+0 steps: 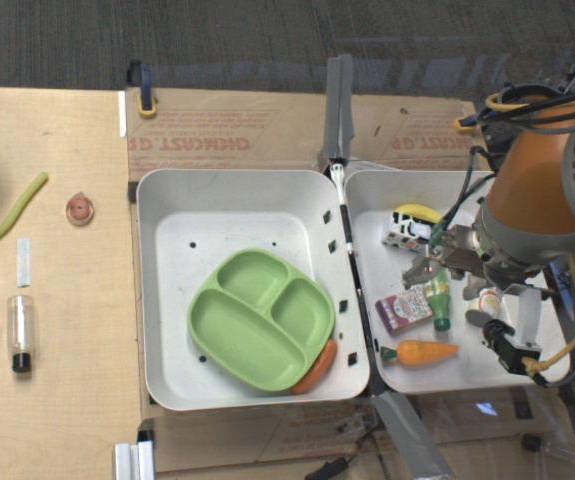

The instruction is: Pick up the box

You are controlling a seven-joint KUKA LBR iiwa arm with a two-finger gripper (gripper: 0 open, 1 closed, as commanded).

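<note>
The box (pixel 404 311) is a small maroon carton with a pale label. It lies flat in the right bin (pixel 367 193), near that bin's left wall. My gripper (pixel 428 266) hangs over the bin just above and to the right of the box, close to a green bottle (pixel 439 304) that lies against the box's right side. The grey wrist and orange arm section (pixel 537 183) reach in from the right and hide the bin's right part.
An orange carrot (pixel 422 352) lies in front of the box. A yellow banana (pixel 417 213) and a black-and-white item (pixel 404 235) sit behind it. The left bin (pixel 167 268) holds a green divided plate (pixel 262 318) with an orange item (pixel 317 368) under its edge.
</note>
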